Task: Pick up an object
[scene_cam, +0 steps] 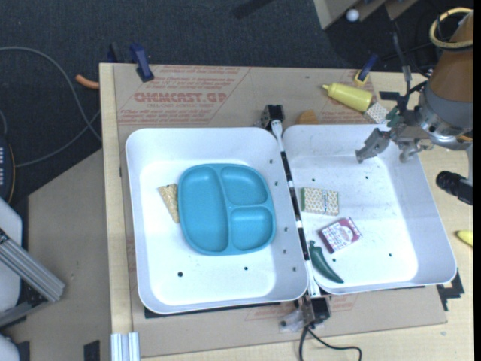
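Observation:
My gripper hangs over the far right part of the right bin. Its fingers are spread open and nothing is between them. Lower in that bin, near its left wall, lie a green patterned packet, a maroon packet and a dark green pepper-shaped object. All three are well clear of the gripper, toward the front left of it. The left bin holds a blue divided plate, with a tan cracker-like piece tucked at its left edge.
On the cardboard behind the right bin, a yellow bottle lies beside a small orange item. A blue clamp grips the board's far left edge. The arm's orange band rises at the right.

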### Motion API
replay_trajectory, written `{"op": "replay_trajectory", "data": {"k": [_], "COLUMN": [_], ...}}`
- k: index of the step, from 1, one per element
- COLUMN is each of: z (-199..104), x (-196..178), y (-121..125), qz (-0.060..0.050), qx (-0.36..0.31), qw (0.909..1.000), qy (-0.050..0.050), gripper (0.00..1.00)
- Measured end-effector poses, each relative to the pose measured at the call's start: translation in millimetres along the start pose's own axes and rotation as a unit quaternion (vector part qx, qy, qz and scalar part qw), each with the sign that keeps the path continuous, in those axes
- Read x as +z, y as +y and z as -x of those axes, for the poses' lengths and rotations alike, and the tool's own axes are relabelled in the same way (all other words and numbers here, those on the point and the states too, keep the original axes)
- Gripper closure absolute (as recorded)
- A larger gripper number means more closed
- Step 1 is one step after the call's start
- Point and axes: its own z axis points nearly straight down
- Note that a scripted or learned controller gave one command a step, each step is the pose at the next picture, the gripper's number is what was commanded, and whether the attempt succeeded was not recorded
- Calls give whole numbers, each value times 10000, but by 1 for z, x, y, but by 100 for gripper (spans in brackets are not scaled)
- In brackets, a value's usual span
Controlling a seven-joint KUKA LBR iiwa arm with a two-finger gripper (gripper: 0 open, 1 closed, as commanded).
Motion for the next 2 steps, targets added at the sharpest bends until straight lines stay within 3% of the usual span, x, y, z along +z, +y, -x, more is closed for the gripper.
{"op": "replay_trajectory", "data": {"k": [1,2], "z": [-43,-60], "x": [62,121], "y": [-26,-80], "qz": [-11,-6], "qx": [-4,0], "qw": [10000,10000], "qy": [6,4], "gripper": [0,0]}}
